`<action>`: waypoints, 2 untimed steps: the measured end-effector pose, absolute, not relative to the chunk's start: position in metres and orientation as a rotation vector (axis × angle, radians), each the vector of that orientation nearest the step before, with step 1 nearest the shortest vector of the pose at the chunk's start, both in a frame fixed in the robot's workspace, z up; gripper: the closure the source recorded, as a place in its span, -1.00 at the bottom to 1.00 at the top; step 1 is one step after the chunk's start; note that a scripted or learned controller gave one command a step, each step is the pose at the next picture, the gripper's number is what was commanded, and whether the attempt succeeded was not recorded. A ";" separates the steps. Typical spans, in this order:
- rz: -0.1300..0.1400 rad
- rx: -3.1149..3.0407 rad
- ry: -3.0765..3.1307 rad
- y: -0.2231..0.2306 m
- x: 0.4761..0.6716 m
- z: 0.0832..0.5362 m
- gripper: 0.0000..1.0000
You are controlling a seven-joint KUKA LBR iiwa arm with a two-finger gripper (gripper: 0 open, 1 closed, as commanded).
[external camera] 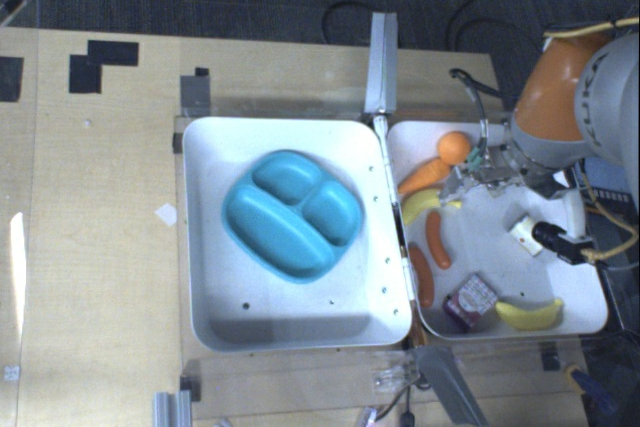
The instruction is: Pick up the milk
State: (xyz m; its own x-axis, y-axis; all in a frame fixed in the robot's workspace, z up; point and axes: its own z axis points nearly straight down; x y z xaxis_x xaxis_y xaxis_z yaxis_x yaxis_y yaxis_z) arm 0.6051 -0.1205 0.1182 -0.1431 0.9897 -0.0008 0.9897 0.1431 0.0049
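You see the arm's fingers (478,169) low over the far part of the right-hand bin (596,317), and you cannot tell whether they are open or closed; the metal parts there blur together. Nothing can be made out between them.

The milk (469,300), a small purple and white carton, lies well apart from the fingers, towards the bin's near wall and a little to their left in the camera view. Just beside the carton, on its right, lies a yellow banana (529,314).

Close to the fingers, on the far left of them, sits an orange (453,147), with a carrot (422,178) just below it. A greenish banana (419,205) and two red sausages (437,240) lie between the fingers and the milk, nearer the wall shared with the left bin (205,245). That bin holds a blue divided plate (291,213), well away from the fingers.
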 end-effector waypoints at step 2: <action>0.006 2.186 2.252 -0.063 0.553 0.185 1.00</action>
State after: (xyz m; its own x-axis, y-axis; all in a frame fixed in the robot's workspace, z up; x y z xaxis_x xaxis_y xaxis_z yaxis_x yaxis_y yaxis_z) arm 0.5534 -0.0627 0.1854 -0.0298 0.9996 -0.0001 0.9995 0.0298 0.0050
